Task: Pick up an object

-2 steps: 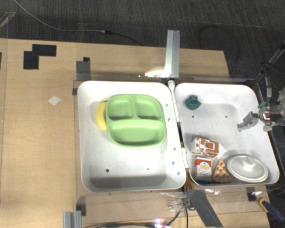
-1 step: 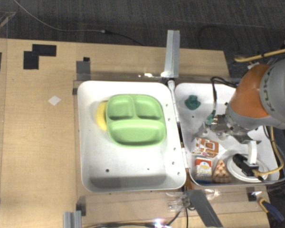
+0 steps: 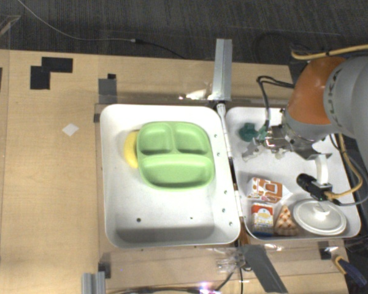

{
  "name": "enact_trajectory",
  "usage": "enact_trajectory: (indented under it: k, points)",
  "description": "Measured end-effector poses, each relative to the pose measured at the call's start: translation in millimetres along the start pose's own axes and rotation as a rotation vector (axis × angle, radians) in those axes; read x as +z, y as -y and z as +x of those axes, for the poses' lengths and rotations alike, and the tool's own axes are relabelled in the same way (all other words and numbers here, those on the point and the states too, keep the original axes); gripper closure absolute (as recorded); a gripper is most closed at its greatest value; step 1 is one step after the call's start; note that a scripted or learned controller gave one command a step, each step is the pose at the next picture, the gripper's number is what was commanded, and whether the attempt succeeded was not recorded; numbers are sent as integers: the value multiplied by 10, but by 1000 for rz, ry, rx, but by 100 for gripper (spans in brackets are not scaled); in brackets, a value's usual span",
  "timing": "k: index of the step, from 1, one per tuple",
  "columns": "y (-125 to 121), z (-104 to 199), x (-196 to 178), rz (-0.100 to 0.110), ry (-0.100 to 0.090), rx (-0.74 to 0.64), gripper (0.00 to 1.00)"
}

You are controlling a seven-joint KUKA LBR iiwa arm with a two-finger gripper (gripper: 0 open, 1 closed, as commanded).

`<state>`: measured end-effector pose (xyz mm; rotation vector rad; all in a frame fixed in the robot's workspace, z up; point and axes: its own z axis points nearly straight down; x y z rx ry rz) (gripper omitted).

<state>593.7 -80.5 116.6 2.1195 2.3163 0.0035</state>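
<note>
A wooden bench (image 3: 49, 182) is bearing two white bins side by side. The left bin (image 3: 165, 225) is holding a green divided plate (image 3: 173, 153) lying over a yellow thing (image 3: 130, 149). In the right bin (image 3: 349, 182), the gripper (image 3: 267, 141) is hanging at the far left, beside a small teal thing (image 3: 248, 131); whether it is open or closed I cannot tell. The snack packets (image 3: 265, 202) near the front are probably light, crinkly and slippery, best pinched across the narrow sides.

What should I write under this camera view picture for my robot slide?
Robot arm reaching over the right bin beside a green divided plate in the left bin.
</note>
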Motion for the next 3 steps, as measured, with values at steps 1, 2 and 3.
enact_trajectory:
  k: [1,2,3]
  points:
    - [-763,-93,311,-2,2,44,0]
    - [-789,-82,185,-7,4,33,100]
    - [220,391,-867,0,0,49,100]
